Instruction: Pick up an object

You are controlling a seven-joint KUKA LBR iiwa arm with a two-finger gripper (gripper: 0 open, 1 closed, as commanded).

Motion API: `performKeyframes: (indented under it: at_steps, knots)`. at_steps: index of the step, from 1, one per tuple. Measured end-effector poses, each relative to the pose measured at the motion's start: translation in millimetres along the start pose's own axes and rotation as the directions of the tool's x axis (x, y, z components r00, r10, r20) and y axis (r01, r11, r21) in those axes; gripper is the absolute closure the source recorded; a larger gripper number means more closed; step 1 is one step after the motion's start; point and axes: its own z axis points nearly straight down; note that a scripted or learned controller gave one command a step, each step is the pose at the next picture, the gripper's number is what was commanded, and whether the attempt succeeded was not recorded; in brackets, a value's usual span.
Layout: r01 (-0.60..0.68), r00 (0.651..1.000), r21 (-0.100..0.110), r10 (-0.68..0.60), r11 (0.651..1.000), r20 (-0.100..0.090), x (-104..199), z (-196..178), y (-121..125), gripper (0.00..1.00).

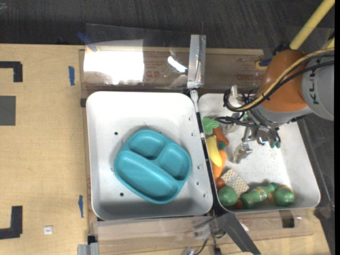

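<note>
Starting from the left, the left bin (101,110) has just one thing in it: a teal divided plate (153,165) with three compartments, lying flat near the middle and tilted a bit toward the near right corner. Nothing sits on the plate.

Moving right, the right bin (300,158) is where all the small stuff is. Along its left wall there's a green piece (210,125) at the far end, then something orange-red (221,137), then a yellow banana-looking thing (214,152) running near-to-far, all bunched up and touching. Nearer the camera sits a tan waffle-patterned piece (234,181), and along the near wall a row of green items (228,196), with another green one (255,195) beside it and a green-and-orange one (284,195) at the right end.

The gripper (243,152) hangs over the middle of the right bin, just right of the banana, with the orange band of the arm (284,86) coming in from the far right. Honestly the fingers are a tangle of metal and cable from this angle, so whether they're wide or pinched can't be told, and nothing visible sits between them.

So progress-wise: looks like nothing's picked yet. The arm is positioned over the clutter, every object looks to be resting in the bin, and the actual grab and lift are all left to do.
</note>
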Motion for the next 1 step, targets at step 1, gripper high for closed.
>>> performKeyframes:
  at_steps: [1]
  knots:
    - [-0.025, 1.000, 0.000, 0.025, 1.000, 0.002, 7.7, -0.4, 8.7, 0.00]
